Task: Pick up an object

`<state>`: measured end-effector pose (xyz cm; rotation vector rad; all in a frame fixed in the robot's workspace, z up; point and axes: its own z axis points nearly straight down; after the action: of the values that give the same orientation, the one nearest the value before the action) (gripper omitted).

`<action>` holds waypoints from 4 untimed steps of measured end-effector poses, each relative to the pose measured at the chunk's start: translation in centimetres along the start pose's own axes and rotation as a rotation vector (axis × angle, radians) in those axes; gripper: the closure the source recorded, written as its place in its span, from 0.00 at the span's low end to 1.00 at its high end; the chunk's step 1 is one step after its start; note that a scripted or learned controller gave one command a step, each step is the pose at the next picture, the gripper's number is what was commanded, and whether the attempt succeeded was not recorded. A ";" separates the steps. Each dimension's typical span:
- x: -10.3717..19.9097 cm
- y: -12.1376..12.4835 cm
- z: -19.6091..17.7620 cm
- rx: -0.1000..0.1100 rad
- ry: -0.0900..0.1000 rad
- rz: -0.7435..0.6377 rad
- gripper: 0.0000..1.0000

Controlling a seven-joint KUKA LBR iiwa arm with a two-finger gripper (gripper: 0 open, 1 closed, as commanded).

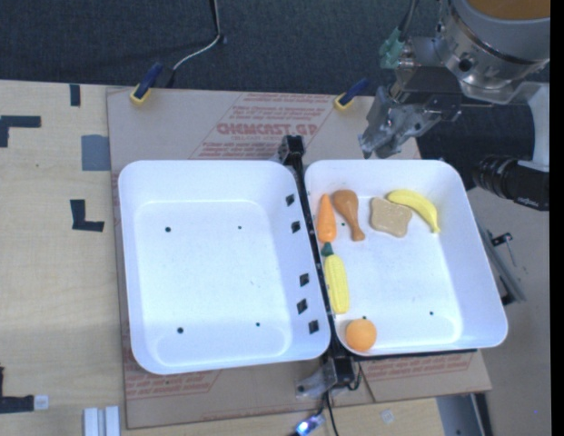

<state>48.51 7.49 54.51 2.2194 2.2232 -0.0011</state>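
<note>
The right bin [463, 289] holds several toy foods. A carrot [326, 217] and an ear of corn [336, 282] lie along its left wall. A brown drumstick [349, 213], a slice of bread [390, 216] and a banana [416, 207] sit near its far side, and an orange [361, 335] rests at the near left corner. My gripper [383, 140] hangs above the bin's far rim, behind the bread and drumstick, with nothing between its fingers. The fingers point down and a little left.
The left bin [209, 262] stands beside the right one, joined by a black clamp strip [304, 243]. Both rest on a cardboard sheet [254, 130] held by yellow and blue clips. A black cable [209, 25] trails over the dark backdrop.
</note>
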 end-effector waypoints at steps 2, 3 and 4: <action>8.8 -0.1 0.8 -0.003 0.002 -0.001 1.00; 13.1 -0.3 16.8 0.017 -0.006 -0.003 1.00; 14.7 11.6 24.6 0.004 -0.003 0.003 1.00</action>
<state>60.11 22.23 29.85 2.2228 2.2209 -0.0090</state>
